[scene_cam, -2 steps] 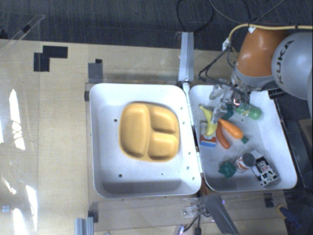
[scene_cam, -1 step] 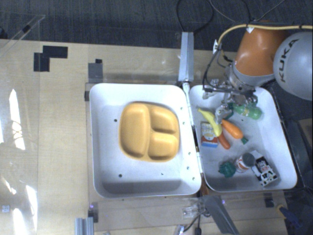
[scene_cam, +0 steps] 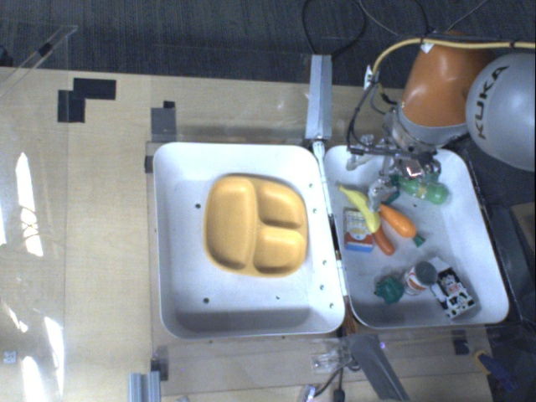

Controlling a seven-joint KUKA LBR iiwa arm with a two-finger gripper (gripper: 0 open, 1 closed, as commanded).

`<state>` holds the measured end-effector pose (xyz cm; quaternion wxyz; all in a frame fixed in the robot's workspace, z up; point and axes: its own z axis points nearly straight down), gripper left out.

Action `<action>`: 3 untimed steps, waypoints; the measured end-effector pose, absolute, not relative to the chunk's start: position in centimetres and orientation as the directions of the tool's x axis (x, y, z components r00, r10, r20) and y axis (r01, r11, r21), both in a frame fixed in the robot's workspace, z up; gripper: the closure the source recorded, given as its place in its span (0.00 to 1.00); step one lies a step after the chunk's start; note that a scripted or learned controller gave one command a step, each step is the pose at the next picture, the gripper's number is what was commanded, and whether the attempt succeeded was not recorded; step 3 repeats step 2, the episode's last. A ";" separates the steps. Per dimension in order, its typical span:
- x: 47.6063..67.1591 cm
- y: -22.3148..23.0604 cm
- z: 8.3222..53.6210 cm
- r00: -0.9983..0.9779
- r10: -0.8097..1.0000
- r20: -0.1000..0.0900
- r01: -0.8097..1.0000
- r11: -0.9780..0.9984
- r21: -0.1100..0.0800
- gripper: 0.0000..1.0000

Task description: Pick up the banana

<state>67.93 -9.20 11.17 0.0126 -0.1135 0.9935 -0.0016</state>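
The yellow banana point(scene_cam: 358, 203) lies in the right white bin point(scene_cam: 481, 224), near its left wall, pointing from upper left to lower right. The gripper point(scene_cam: 391, 182) hangs under the arm's orange band at the bin's upper middle, just to the right of the banana and above its lower end. The wrist hides the fingers, and nothing shows held between them. An orange carrot point(scene_cam: 397, 222) lies right below the gripper, touching the banana's lower end.
A small boxed carton point(scene_cam: 358, 231) sits under the banana's tip, with a green object point(scene_cam: 425, 193) to the gripper's right. A teal toy point(scene_cam: 389, 289), a can point(scene_cam: 421, 276) and a black-white block point(scene_cam: 455, 293) lie at the bin's front. The left bin point(scene_cam: 180, 249) holds a yellow divided tray point(scene_cam: 255, 224).
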 end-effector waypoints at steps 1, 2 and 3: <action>67.2 -10.4 12.8 -0.980 -0.197 -0.014 -0.197 0.981 -0.001 0.00; 65.9 -9.3 9.1 -0.957 -0.291 -0.010 -0.291 0.957 -0.002 0.00; 65.9 -9.3 9.1 -0.957 -0.291 -0.010 -0.291 0.957 -0.002 0.00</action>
